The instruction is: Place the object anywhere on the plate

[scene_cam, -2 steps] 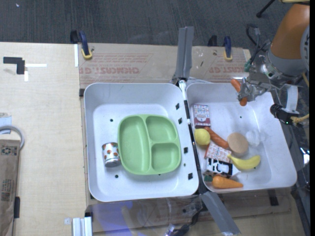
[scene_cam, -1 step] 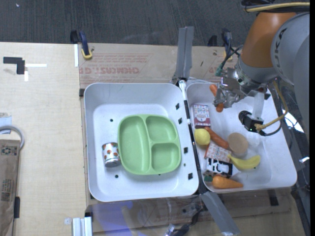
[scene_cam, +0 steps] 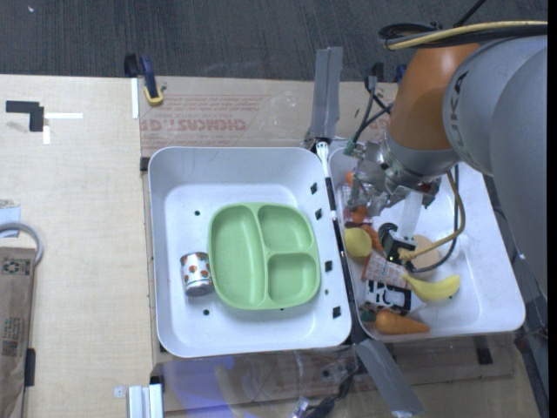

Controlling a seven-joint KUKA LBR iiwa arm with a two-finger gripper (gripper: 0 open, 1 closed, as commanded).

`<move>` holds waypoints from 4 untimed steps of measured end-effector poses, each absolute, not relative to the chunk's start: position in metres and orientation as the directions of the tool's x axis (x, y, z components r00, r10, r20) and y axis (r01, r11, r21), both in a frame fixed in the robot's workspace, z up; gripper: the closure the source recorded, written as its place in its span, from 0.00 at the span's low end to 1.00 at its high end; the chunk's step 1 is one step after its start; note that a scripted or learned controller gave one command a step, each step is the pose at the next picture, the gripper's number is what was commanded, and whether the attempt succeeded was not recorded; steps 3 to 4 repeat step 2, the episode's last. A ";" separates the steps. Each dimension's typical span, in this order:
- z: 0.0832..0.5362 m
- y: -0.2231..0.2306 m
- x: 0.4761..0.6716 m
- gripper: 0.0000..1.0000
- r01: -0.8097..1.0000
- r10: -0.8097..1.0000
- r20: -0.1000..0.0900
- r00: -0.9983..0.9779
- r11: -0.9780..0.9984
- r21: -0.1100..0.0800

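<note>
- Green divided plate [scene_cam: 264,256] lies in the left bin [scene_cam: 165,233], near its middle. Three compartments, all bare.
- Small can [scene_cam: 197,273] lies just off the plate's 9 o'clock edge, on the bin floor.
- Right bin [scene_cam: 496,307] holds the clutter: a yellow lemon-like fruit [scene_cam: 357,242], a banana [scene_cam: 432,287], a carrot [scene_cam: 400,323], and a dark printed packet [scene_cam: 387,286].
- Gripper [scene_cam: 365,197] is low over the right bin's 10 o'clock corner, just above the yellow fruit. Cannot tell how it is set; wrist hardware and cables hide the tip. Nothing is seen held.
- Judged step: picking an object from the right bin; nothing is on the plate yet.
- To do it well: choose a piece standing clear of its neighbours. The fruit sits close to the bin wall, so come straight down to avoid clipping the rim.
- Lift fully above the divider between the bins before travelling toward 9 o'clock.
- Release low over the large compartment, clear of the can.
</note>
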State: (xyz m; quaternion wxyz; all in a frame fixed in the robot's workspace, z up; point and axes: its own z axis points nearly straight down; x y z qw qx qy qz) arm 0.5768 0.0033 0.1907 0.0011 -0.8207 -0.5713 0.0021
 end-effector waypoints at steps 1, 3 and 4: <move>0.190 0.093 0.547 1.00 0.937 0.937 -0.003 0.350 -0.350 -0.005; 0.190 0.093 0.547 0.00 0.936 0.936 -0.003 0.351 -0.351 -0.005; 0.190 0.093 0.547 0.00 0.936 0.936 -0.003 0.351 -0.351 -0.005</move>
